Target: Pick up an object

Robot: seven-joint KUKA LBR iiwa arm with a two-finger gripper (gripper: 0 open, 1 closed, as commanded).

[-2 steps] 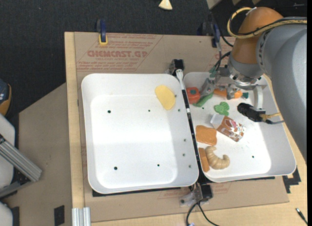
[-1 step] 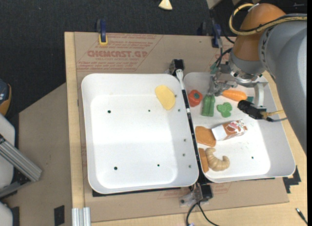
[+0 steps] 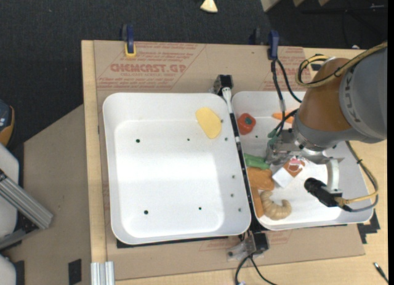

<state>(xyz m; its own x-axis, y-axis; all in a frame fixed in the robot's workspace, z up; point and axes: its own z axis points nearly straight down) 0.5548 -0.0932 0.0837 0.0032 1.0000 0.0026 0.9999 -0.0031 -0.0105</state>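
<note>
The pincer (image 3: 284,159) is hovering low over the right bin's (image 3: 351,179) clutter (grip state impossible to tell); nothing is visibly lifted yet.

Only one piece of writing can be read: red block lettering printed on the brown board (image 3: 203,62) that lies under the two bins. It runs along the board's far strip, between the two clamps, and appears to spell "CHEMCAST G.P.", with the last letters less sure. Fainter lines of smaller red print sit above and below that word, slanting across the same strip, and a further patch of the same print shows on the board near the right clamp; all of these are too small and blurred to make out.
</note>
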